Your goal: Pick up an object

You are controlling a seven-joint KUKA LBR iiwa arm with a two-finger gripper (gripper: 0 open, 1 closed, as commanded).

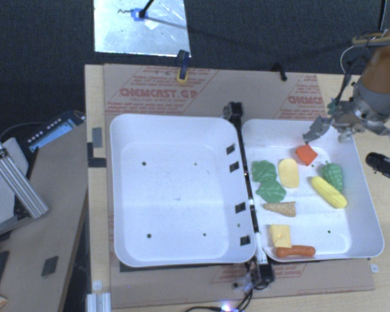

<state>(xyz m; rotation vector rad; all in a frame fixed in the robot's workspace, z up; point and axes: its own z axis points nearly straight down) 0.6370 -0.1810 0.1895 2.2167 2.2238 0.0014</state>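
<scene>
My gripper (329,134) hangs over the far side of the right bin (367,236), open, with nothing between its fingers. Its left fingertip (312,134) is just above and behind a small red-orange piece (305,154). Below that lie a pale yellow oval (288,172), two green leafy pieces (264,170) (271,190), a yellow corn cob (328,192) and a dark green vegetable (333,174). Nearer the front are a tan wedge (281,208), a yellow block (280,234) and an orange carrot-like stick (295,251).
The left bin (175,194) stands beside the right one, with a black divider strip (242,174) between them. The arm's orange band (383,70) rises at the right edge. A grey rail (13,181) lies off the bench at the left.
</scene>
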